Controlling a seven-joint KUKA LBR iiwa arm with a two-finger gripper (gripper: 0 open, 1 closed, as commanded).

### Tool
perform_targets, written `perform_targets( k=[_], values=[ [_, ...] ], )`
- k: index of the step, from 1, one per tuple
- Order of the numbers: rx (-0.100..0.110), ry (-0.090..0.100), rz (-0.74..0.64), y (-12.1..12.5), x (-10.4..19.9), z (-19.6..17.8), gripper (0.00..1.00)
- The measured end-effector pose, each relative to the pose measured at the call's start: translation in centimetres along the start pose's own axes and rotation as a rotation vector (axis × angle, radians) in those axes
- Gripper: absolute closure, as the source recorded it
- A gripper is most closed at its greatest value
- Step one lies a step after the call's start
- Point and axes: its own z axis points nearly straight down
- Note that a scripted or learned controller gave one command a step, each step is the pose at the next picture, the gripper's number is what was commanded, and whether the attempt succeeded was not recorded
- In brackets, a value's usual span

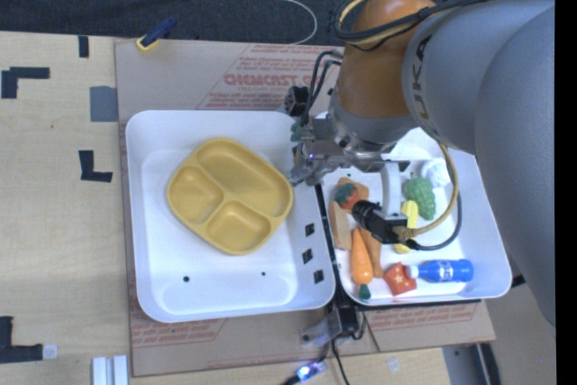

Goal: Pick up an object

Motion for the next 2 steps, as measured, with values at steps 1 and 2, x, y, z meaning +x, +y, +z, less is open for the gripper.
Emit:
perform_targets(
  k=[1,2],
  values=[
    [0.002,-0.002,0.003,0.49,0.08,1.97,1.0],
    [0.0,-0.002,0.003,0.33,-0.76,1.75,1.0]
  ],
)
